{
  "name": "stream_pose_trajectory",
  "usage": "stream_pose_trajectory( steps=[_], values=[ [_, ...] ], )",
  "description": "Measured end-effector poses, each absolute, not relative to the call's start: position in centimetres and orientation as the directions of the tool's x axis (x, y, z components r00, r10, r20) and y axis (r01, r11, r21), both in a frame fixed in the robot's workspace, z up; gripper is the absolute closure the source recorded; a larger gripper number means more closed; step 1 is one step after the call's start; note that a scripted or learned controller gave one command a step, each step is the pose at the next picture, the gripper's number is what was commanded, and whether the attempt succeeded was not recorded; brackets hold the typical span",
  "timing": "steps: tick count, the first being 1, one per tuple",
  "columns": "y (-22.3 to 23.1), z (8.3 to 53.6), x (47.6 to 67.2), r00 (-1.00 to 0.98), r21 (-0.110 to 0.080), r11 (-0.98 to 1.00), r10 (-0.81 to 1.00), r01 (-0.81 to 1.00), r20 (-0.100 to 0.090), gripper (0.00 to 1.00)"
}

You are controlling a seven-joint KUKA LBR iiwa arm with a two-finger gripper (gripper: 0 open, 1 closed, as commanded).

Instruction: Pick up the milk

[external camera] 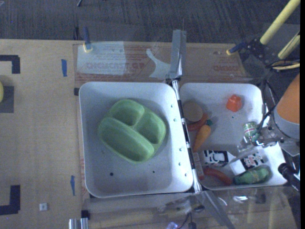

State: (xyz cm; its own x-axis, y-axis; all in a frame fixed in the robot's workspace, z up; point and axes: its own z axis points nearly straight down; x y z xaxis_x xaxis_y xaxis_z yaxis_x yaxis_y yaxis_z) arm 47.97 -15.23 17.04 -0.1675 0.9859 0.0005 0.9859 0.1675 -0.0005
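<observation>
A: Nearest the cam, at the right bin (224,90) front edge: a green bottle-like item (252,176), a red sausage (218,175).
B: Milk?
A: 2 cow-patterned cartons are seen. The milk (251,160) lies by the gripper (251,142), partly covered by it; another carton (217,157) sits to its left.
B: Gripper state?
A: Can't be told; fingers are blurred.
B: Left bin (95,175)?
A: A green divided plate (132,129).

Divided plate (132,129) in the left bin (95,175). In the right bin (219,90): milk carton (215,157) at 6 o'clock, carrot (201,136) at 9, small cup (234,102) at 12.
</observation>
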Motion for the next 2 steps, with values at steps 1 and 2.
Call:
stream_pose_trajectory(
  steps=[1, 2],
  values=[
    [-10.5, 13.4, 47.9, 0.274, -0.003, -0.274, 0.962, 0.962, 0.001, 1.0],
    [-4.0, 18.4, 47.9, 0.396, -0.002, -0.396, 0.918, 0.918, -0.001, 1.0]
  ],
)
